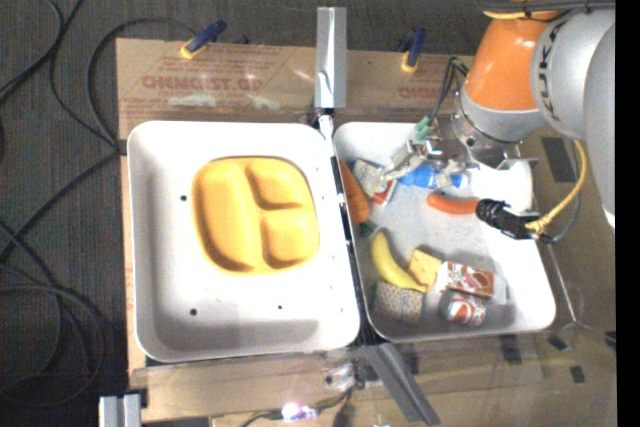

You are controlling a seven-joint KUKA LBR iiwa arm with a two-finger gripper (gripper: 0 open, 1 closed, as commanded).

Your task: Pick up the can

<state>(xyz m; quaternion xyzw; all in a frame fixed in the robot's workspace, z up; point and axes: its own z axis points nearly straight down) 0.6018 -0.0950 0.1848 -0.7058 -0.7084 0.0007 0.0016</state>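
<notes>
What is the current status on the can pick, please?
Gripper low at right bin's far end, over clutter. Can lies untouched at near end. Carton, cheese wedge crowd it.

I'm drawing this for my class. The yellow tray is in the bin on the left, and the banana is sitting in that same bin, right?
Not quite. The yellow tray is in the left bin, but the banana lies in the right bin, beside the other food items, as the camera view shows.
</notes>
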